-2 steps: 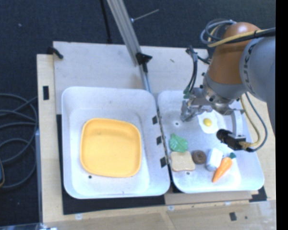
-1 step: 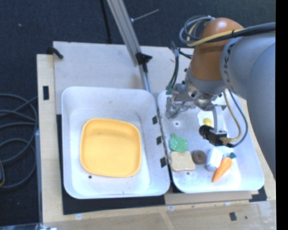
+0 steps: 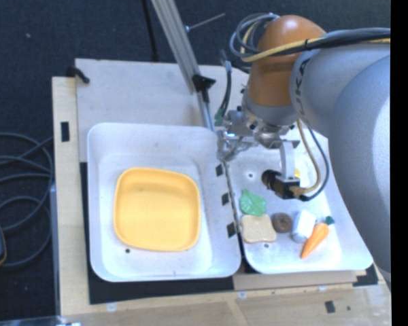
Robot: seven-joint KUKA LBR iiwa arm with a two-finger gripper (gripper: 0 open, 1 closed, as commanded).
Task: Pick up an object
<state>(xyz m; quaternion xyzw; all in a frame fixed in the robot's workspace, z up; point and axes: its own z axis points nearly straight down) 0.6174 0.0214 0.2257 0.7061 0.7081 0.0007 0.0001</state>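
yellow plate (image 3: pixel 156 209) — left bin (image 3: pixel 156 145)

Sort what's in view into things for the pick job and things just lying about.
For the job, likely: gripper, over the right bin; in that bin, green leaf, toast slice, brown disc, white piece, carrot.
Lying about: yellow plate in the left bin; dark cables beside the bench; metal rail behind.

My grey arm (image 3: pixel 353 107) reaches in from three o'clock, broad and curved. My orange band (image 3: pixel 280 60) sits toward one o'clock, just above the wrist. Below it, my gripper (image 3: pixel 230 143) hangs near centre, angled toward seven o'clock.
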